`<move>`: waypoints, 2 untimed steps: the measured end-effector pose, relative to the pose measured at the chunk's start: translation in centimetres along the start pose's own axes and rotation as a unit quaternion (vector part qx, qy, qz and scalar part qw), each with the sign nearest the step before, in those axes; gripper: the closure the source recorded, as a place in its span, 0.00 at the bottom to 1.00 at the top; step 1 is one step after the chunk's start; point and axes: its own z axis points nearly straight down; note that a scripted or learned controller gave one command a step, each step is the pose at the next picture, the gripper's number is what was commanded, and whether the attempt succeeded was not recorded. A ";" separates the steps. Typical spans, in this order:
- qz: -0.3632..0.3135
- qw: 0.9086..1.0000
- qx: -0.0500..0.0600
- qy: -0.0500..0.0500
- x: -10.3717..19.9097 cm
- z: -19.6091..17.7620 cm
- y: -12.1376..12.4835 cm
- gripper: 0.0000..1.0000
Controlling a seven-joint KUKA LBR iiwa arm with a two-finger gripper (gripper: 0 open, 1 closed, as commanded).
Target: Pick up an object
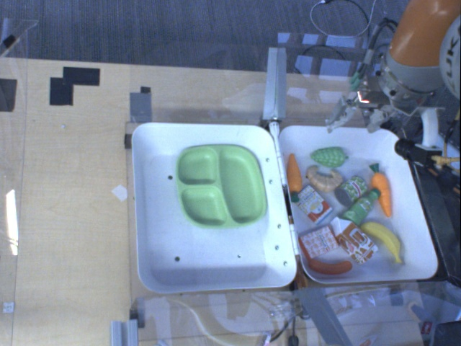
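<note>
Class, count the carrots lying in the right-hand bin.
2. One carrot lies along the bin's left wall; the other carrot lies near the right wall, above the banana.

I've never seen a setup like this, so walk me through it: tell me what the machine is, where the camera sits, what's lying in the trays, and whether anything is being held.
This is one robot arm, grey with an orange band, reaching in from the right. The single camera is fixed above the bench and looks down at a slant.

On the bench sit two shallow white bins. The left white bin holds a light green plastic tray with three compartments. The right white bin holds toy groceries: two orange carrots, a yellow banana, a green leafy piece, a green bottle, a red sausage and several small printed packets.

The arm's two-finger pincer hangs over the top edge of the right bin, fingers spread, with nothing between them. Nothing has been picked up.
</note>
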 end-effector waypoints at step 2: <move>-0.131 0.991 -0.003 -0.001 -4.2 6.6 -2.3 0.00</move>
